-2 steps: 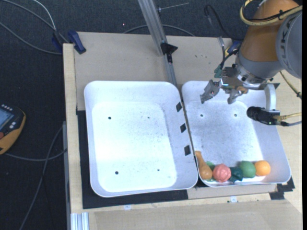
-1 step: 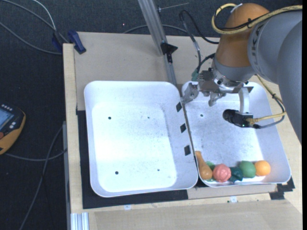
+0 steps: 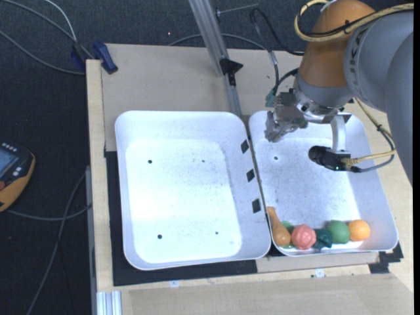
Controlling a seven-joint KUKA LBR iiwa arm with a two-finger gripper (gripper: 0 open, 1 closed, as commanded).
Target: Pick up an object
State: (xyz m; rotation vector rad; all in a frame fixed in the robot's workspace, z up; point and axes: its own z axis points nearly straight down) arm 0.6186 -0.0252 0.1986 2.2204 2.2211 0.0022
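Observation:
Along the near wall of the right bin [image 3: 367, 195] lies a row of small toys: an orange carrot-like piece [image 3: 278, 227], a pink ball [image 3: 302, 236], a dark teal piece [image 3: 322, 239], a green round one [image 3: 338, 231] and an orange ball [image 3: 359, 229]. My gripper [image 3: 275, 132] hangs over the far left part of that bin, well away from the toys. Nothing shows between its fingertips, which point down toward the bin floor.
The left bin [image 3: 131, 176] sits beside the right one, with black clips [image 3: 250, 174] along the shared edge. A metal pole [image 3: 210, 31] rises behind the bins. A black camera unit [image 3: 326, 156] hangs off the wrist over the right bin.

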